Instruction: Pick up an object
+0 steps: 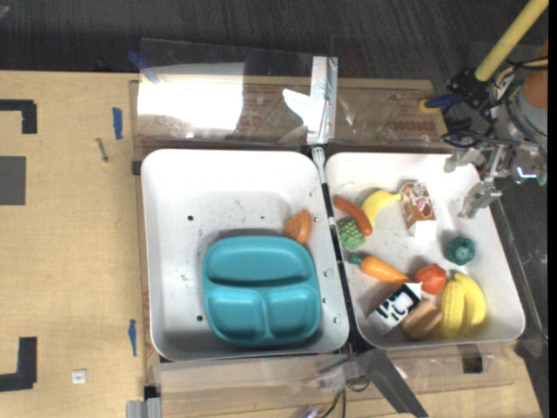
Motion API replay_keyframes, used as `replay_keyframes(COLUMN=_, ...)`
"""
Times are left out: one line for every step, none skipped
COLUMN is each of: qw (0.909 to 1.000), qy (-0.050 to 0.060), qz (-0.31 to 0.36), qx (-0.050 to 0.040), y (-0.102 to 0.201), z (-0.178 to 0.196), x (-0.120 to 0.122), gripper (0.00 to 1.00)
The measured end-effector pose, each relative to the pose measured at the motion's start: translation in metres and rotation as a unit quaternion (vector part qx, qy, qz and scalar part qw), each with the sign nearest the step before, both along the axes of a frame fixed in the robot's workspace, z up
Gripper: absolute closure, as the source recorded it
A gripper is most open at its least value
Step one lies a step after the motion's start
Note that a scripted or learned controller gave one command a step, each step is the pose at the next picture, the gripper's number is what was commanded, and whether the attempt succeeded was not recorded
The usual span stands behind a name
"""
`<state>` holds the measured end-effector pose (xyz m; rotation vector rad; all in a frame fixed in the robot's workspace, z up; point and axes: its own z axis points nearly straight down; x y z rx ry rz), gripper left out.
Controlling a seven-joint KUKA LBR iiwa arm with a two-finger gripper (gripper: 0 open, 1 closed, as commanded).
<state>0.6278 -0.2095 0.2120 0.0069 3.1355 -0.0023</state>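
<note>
Smooth teal plastic tray (259,299), three compartments

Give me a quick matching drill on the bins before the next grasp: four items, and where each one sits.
Items:
1. teal tray
2. orange carrot
3. corn cob
4. teal ball

Places:
A. right bin, near its front right corner
B. left bin, front half
C. right bin, close to its right wall
D. right bin, middle

Pairs: 1-B, 2-D, 3-A, 4-C
</note>
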Motion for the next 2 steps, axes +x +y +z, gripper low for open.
replay_keyframes(qw=0.9967, qy=-0.014, qz=-0.080, qx=-0.0014, y=0.040, z=-0.090, x=0.009, gripper=0.00)
replay_keyframes(qw=0.9973, qy=-0.001, qz=-0.073, qx=0.0019, y=0.098, z=-0.124, x=0.013, gripper=0.00)
